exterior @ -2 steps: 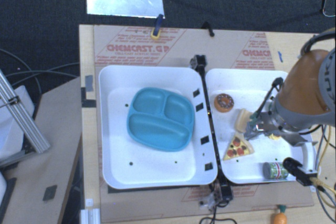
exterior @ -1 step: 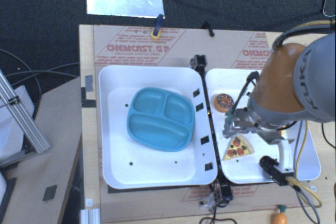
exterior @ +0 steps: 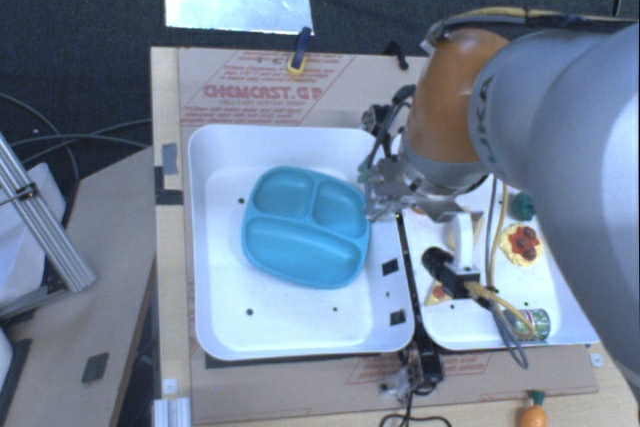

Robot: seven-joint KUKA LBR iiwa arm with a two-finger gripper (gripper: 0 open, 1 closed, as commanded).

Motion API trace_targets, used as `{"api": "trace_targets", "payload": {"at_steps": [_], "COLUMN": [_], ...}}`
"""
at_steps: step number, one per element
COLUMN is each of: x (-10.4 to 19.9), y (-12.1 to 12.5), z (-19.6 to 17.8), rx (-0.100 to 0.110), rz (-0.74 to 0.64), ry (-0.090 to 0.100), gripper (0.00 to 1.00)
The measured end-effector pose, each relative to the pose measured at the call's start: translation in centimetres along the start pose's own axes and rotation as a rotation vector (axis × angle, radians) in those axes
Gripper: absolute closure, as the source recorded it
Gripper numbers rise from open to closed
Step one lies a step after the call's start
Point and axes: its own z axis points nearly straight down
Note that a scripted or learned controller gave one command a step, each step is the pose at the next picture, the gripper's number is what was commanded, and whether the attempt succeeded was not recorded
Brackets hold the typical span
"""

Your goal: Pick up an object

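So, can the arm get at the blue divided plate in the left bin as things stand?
Probably yes. The blue divided plate lies flat in the left bin with nothing on top of it, and the gripper is at its right edge. Its low, flat rim may be hard to grip.

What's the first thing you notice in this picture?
A big blue divided plate lies in the left white bin. The huge grey arm with its orange band reaches in from the right, low over the divider between the bins. Small colourful items sit in the right bin.
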Motion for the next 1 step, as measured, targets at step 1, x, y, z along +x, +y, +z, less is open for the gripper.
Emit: {"api": "trace_targets", "payload": {"at_steps": [1], "x": [3.19], "y": [-6.55], "z": [-10.36], "rx": [-0.002], "rz": [0.003], "ry": [0.001], "gripper": [1.00]}}
